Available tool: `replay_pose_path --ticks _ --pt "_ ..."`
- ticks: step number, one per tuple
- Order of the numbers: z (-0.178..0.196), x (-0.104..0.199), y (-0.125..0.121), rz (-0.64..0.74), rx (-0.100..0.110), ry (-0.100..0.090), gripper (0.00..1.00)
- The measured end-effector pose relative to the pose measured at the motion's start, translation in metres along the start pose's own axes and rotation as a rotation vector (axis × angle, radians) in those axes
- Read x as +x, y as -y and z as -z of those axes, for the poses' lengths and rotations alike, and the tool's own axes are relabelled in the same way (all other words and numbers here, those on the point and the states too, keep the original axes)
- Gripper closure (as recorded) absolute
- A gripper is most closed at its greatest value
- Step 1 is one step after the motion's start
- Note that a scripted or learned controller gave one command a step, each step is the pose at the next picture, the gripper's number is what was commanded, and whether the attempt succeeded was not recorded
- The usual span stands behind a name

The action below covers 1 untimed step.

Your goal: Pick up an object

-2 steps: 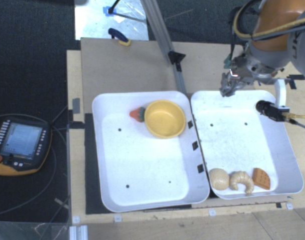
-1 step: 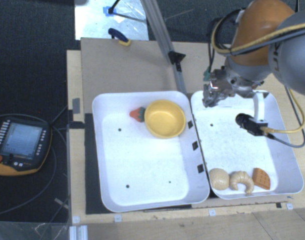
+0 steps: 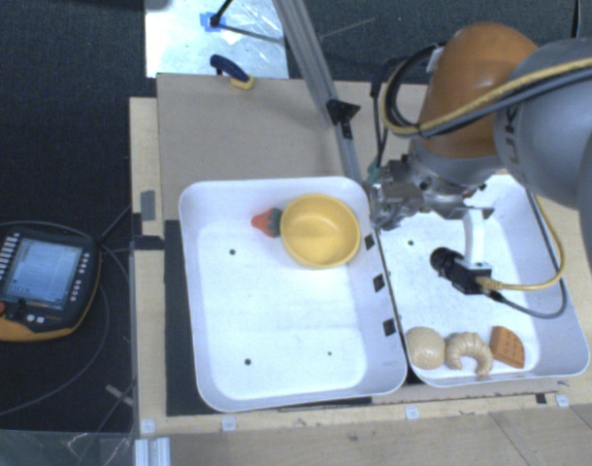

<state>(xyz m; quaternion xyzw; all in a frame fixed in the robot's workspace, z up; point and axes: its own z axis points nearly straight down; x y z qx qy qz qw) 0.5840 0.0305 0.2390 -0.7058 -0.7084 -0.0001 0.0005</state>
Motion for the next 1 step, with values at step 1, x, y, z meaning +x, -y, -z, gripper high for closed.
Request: replay_pose_path --ticks 1 --pt "0.0043 0.0488 0.0264 0.001 -0.001 0.0 1.0"
